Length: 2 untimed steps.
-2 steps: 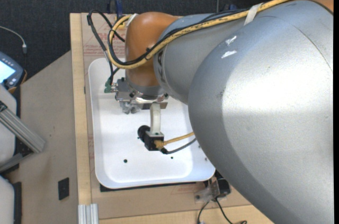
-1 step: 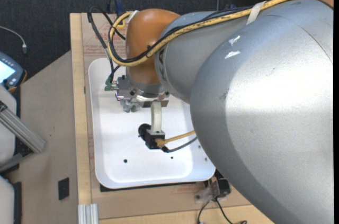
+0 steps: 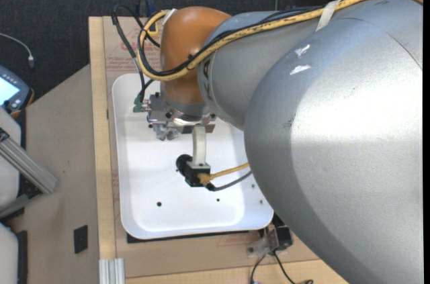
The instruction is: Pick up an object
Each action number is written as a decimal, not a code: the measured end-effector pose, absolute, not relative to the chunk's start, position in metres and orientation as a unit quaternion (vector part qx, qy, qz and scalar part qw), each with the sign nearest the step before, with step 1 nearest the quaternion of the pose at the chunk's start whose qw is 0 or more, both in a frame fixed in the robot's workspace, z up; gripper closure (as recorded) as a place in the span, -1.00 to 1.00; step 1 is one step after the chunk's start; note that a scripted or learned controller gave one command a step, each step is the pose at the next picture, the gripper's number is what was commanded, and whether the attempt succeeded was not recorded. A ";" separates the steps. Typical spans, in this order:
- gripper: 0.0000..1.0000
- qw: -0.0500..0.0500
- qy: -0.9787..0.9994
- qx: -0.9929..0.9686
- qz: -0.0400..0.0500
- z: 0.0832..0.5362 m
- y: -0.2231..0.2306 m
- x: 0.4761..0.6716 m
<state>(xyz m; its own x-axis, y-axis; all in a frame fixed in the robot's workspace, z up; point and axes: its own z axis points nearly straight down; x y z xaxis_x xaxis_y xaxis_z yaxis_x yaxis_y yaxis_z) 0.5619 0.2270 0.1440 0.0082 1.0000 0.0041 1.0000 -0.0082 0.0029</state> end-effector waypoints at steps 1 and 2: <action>1.00 0.000 -0.704 -0.710 -0.003 0.154 0.227 0.562; 1.00 -0.001 -0.707 -0.707 -0.001 0.181 0.224 0.586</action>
<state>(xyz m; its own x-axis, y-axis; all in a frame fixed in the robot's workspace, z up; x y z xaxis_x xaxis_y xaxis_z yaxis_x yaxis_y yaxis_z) 0.5859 0.2244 0.1812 0.0005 1.0000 0.0006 1.0000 -0.0005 0.0031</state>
